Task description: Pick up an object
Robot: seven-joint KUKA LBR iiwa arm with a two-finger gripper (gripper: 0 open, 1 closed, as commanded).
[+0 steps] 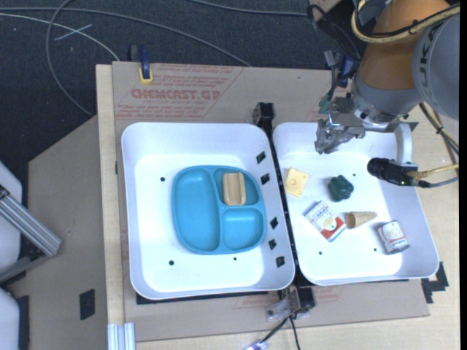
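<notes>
Poised over the upper left of the right bin (416,265), end effector (330,138) hanging low with nothing visible between its fingers; spread or pressed together, impossible to tell from this angle. Nearest candidate: the yellow cheese wedge (295,181), lying just below and slightly left of the end effector, near the divider between the bins. Best handled, probably, by centring directly above the wedge, descending straight down, and closing across its narrower sides rather than the corners, since a flat, thin piece like this could slip or tip. Looks pale yellow, roughly square, with small dark dots like holes. Other options further off in the same bin: a dark green lump (340,187), a red and white packet (325,220), an ice cream cone (360,218), a small white can (392,236). Across in the left bin (146,159), a blue divided plate (197,210) carrying a tan bread-like piece (233,188).
</notes>
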